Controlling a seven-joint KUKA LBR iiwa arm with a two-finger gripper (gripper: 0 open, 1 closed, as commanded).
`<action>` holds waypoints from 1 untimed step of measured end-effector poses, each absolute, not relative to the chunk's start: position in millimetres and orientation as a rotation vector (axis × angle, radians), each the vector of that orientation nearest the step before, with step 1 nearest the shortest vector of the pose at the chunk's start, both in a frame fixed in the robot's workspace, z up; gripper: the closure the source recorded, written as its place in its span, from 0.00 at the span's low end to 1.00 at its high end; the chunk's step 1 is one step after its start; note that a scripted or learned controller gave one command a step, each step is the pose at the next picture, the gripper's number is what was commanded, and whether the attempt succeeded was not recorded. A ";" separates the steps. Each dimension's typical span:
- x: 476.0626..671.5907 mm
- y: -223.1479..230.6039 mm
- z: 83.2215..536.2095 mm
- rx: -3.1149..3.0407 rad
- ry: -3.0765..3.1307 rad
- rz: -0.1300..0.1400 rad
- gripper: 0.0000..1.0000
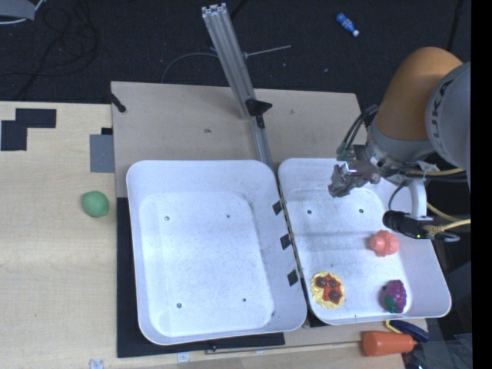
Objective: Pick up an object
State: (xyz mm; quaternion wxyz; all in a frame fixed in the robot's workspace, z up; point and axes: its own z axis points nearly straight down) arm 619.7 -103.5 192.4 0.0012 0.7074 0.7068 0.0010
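left bin (200, 252) is wide open, tons of room. right bin (338, 221) is bare up top, but pink toy (382, 243), pizza toy (328, 289) and purple grapes (393, 295) crowd its near end.

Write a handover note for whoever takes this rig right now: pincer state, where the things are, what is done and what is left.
Pincer: over the far end of the right bin, nothing seen between its tips; open or shut cannot be told.
Things in the right bin: pink toy by the right wall, yellow and red toy at the near edge, purple toy in the near right corner.
Outside the bins: green ball on the bench to the left, orange toy in front of the right bin.
Done: nothing picked.
Left: grasp one object and lift it.
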 end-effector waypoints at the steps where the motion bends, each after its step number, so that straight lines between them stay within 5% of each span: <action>1: 623.9 -112.4 247.8 2.218 2.220 0.004 1.00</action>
